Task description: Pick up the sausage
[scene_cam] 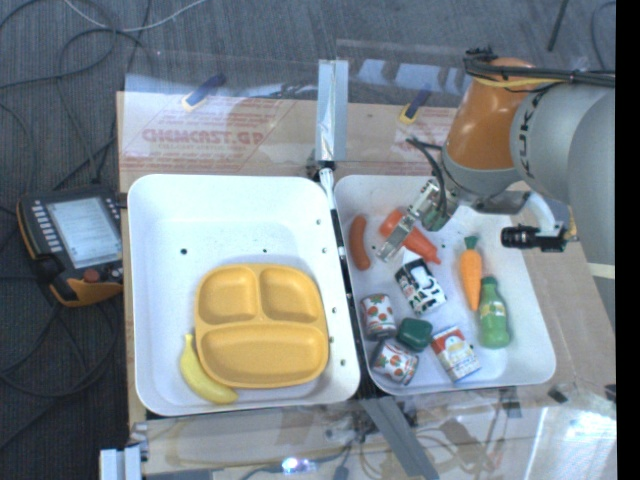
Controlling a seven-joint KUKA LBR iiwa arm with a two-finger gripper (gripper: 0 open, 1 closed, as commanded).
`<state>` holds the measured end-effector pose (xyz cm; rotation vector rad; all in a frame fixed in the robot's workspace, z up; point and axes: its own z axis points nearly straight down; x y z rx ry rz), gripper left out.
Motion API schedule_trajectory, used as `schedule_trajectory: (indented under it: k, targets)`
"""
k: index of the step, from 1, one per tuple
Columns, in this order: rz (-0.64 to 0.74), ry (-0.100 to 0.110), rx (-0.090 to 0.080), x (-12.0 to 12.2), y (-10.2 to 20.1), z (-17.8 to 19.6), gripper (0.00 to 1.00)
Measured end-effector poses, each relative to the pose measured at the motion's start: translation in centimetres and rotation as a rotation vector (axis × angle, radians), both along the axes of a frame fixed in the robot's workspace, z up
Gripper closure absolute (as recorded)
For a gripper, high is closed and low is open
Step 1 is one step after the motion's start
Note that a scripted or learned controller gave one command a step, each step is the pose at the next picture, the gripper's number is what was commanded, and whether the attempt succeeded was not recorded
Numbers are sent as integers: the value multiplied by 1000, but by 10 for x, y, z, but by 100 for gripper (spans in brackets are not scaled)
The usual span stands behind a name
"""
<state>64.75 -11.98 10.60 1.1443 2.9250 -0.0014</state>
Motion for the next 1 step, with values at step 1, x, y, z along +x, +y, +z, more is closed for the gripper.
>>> schedule_trajectory:
  k: [1]
  targets:
    - [0,-1,4,1,1,8,100]
